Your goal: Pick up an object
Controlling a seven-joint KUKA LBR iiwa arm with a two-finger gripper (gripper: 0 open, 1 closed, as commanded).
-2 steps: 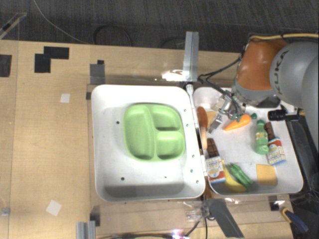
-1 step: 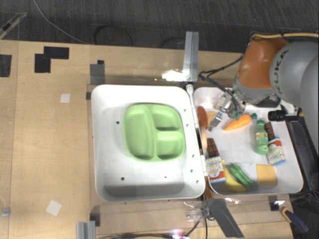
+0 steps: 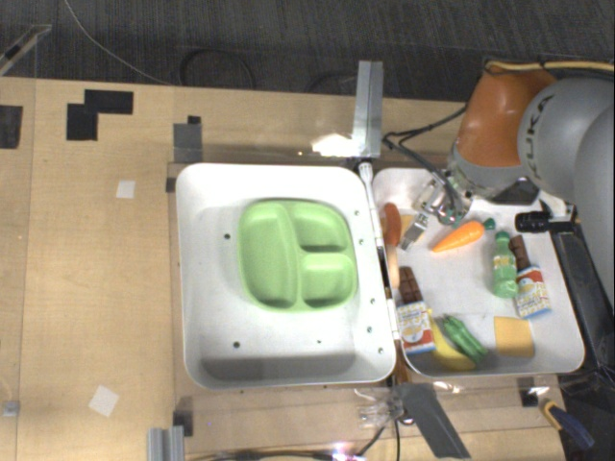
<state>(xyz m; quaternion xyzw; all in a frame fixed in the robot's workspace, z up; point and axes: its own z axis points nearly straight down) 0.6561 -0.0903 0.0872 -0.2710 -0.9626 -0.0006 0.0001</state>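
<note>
Pale wooden table (image 3: 86, 286) under an overhead camera carries two shallow white bins side by side, with dark carpet beyond its far edge. Within the right bin (image 3: 567, 353), a toy carrot (image 3: 457, 236) lies on its side toward the far end, just beside the robot's hand (image 3: 430, 214), which hovers low at the carrot's left tip; whether its fingers are spread or closed cannot be told from this angle, and nothing is seen held between them. The carrot looks the likeliest target. To take it cleanly, the hand would do well to centre over the thick orange middle, not the tip, turn its fingers across the carrot's narrow width, and come straight down, since a tapered, rounded body may squirt sideways under an off-centre pinch.

A reddish sausage-shaped toy (image 3: 391, 223) lies close to the left, against the bin wall, and could be nudged. Farther right stand a green bottle (image 3: 504, 265) and a small dark bottle with a red-and-white label (image 3: 528, 281); nearer the camera lie another labelled bottle (image 3: 411, 312), a green vegetable on a yellow piece (image 3: 458, 342) and a yellow block (image 3: 513, 336). Neither label's print is legible. A green divided plate (image 3: 294, 254) sits in the left bin (image 3: 207, 334). Faint "KUKA" lettering shows on the grey arm (image 3: 567, 128).
</note>
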